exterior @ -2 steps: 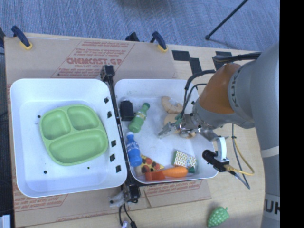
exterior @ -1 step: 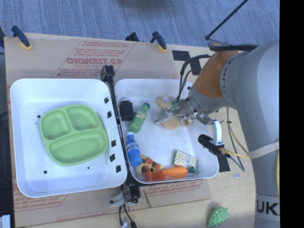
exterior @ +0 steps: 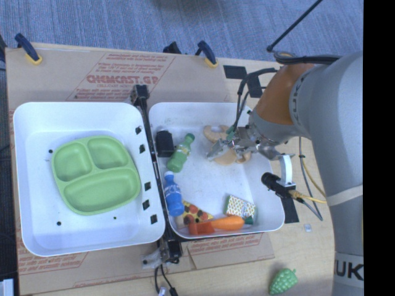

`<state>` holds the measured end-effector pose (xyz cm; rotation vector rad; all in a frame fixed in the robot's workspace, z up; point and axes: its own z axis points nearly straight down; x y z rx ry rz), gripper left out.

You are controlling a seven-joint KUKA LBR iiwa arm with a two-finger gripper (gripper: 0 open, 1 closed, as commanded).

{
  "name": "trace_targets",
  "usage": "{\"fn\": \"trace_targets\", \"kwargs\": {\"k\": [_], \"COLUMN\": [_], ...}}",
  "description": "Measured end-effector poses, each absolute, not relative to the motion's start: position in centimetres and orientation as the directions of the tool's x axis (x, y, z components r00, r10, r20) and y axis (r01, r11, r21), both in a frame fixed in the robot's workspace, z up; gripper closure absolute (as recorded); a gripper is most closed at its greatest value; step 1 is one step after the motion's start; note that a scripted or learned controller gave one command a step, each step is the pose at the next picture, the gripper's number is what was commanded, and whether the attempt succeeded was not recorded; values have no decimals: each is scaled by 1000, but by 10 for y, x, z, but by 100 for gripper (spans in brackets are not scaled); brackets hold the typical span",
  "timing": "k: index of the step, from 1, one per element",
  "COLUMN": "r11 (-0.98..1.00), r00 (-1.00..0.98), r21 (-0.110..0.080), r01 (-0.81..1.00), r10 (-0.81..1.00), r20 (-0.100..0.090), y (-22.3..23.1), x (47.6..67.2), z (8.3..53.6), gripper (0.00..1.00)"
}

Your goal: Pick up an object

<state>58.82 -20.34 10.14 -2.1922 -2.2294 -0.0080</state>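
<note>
While the arm [exterior: 321, 103] reaches in over the right bin [exterior: 203, 113], its hand [exterior: 221, 148] sits low by a tan, pale object [exterior: 217, 132] near the bin's far side; whether the fingers are parted or have hold of anything I cannot tell. A green bottle [exterior: 180, 155], a blue bottle [exterior: 173, 193], a carrot [exterior: 226, 223] and a patterned packet [exterior: 240, 207] lie in the same bin. The left bin [exterior: 31, 227] carries a green divided plate [exterior: 95, 174]. A green grape bunch [exterior: 283, 281] rests on the surface [exterior: 123, 73] outside.
</note>
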Motion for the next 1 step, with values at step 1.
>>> {"fn": "trace_targets", "kwargs": {"k": [1], "r11": [7], "r00": [-7], "r21": [1], "r01": [1000], "r10": [1000], "r20": [0], "y": [-167], "x": [591], "z": [228], "gripper": [100]}}
